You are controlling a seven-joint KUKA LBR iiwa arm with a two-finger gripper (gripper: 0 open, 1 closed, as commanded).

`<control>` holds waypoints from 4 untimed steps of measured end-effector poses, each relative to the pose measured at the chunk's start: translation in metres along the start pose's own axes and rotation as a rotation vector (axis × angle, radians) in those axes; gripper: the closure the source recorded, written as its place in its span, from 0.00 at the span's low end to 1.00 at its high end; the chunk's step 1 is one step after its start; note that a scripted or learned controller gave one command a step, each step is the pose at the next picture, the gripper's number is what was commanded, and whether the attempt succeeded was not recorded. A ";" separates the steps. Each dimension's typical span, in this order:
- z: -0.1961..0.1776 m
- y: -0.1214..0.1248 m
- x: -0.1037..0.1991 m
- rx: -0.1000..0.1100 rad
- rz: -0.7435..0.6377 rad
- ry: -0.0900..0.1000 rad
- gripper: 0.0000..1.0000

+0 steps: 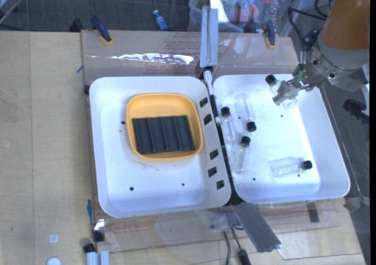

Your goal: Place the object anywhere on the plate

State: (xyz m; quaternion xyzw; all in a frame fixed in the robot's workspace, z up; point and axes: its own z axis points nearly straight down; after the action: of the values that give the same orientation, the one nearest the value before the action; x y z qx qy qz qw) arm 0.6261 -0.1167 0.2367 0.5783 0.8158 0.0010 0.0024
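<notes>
Over the right bin (329,140), we see the grey arm's end effector (286,94) hanging near that bin's far right corner, something pale and glassy at its tip that we take for one of the clear vials, though the blur there keeps us from saying it sits between the fingers, and we cannot tell how the end effector is set. The task's things, as we read them, are the clear vials with black caps scattered across the right bin: a cluster (235,126) lying along the bin's left wall beside the divider, and a lone vial (289,166) toward the near right, its long axis running roughly left to right with the cap at the right end. From the end effector, the cluster lies to the left and nearer the camera; the lone vial lies almost straight toward the camera. A loose black cap (270,79) rests just left of the end effector. The yellow plate (136,105), carrying a dark ribbed insert (163,134), sits in the middle of the left bin (111,181), well apart from the end effector and across the divider; in our judgement any delivery means a long leftward carry over that wall.
</notes>
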 end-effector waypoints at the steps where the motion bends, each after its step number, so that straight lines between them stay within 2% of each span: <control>1: 0.007 0.043 -0.004 -0.001 -0.276 0.000 1.00; 2: -0.040 0.043 -0.006 -0.003 -0.578 -0.002 1.00; 3: 0.003 0.027 -0.027 0.000 -0.856 0.003 1.00; 4: -0.114 0.014 -0.029 -0.004 -1.028 -0.003 1.00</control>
State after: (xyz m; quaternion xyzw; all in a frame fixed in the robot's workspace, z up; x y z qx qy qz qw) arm 0.6479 -0.1394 0.3510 0.1025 0.9947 0.0004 0.0048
